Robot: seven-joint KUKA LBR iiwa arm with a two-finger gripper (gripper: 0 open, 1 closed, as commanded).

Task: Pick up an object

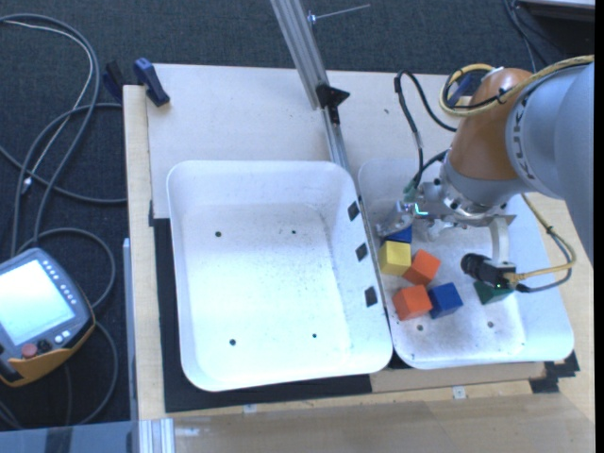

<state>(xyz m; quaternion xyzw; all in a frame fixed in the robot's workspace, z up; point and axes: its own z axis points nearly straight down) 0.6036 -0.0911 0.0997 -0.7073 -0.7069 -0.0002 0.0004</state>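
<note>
Camera view | we find the gripper (408,223) over the right bin (528,338), just beyond the yellow block (397,256) | we cannot tell its grip state | presumably positioning for pickup.

Even bright overhead light — soft shadows, white bins (189,196) near glare, slight blur.
</note>
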